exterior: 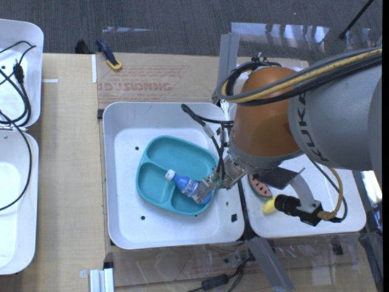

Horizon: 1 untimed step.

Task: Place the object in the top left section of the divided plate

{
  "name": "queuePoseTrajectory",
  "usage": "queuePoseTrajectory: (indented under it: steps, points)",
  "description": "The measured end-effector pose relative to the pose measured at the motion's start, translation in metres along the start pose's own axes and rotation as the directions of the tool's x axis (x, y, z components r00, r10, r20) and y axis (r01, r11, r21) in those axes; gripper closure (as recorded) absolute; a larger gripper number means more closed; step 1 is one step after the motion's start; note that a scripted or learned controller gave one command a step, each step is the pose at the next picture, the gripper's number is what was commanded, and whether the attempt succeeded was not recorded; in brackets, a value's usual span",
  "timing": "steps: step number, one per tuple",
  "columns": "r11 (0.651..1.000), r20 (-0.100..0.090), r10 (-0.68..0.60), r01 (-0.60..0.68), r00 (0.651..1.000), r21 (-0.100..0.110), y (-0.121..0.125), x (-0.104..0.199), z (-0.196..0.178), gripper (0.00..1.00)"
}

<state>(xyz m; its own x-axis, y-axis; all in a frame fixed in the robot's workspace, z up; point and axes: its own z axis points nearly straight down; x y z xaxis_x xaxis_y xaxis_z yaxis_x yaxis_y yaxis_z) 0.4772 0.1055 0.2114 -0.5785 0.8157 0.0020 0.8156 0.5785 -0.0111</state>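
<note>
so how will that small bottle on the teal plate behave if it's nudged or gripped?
Small plastic bottle lies on its side across the divided plate, so a nudge would likely roll it. It looks small and probably light, easy to knock away. The crinkled-looking wrap hints it may deform under the tool.

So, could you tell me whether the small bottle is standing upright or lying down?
Lying down: the bottle rests on its side across the teal divided plate.
</note>
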Motion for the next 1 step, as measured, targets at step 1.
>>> queuePoseTrajectory:
  steps: [1]
  points:
    - [1.000, 0.000, 0.004, -0.004, 1.000, 0.005, -0.0012, -0.0025, -0.0070, 1.00]
